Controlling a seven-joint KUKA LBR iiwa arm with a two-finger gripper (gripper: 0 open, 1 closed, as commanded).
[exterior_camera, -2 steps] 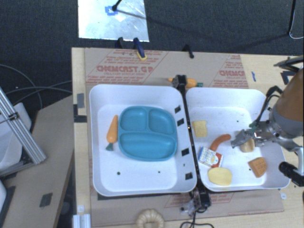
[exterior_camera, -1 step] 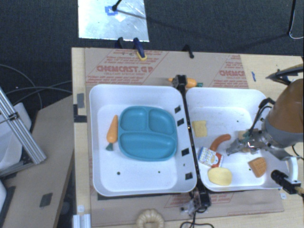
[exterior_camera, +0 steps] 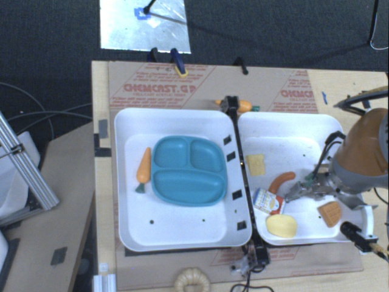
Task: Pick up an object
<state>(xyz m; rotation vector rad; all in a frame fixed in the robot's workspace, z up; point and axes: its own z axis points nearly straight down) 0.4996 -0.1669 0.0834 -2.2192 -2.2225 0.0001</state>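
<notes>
One lemon (exterior_camera: 281, 225), one carrot (exterior_camera: 143, 165)

We see a red sausage (exterior_camera: 282, 180) lying flat in the right bin (exterior_camera: 285, 140), tilted, beside a small carton (exterior_camera: 268, 201).

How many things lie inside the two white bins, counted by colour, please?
Blue: 1, the divided plate
Orange: 2, the carrot and the toast piece
Red-brown: 1, the sausage
Yellow: 2, the cheese square and the round lemon-like piece
White with print: 1, the small carton
Total: 7
</notes>
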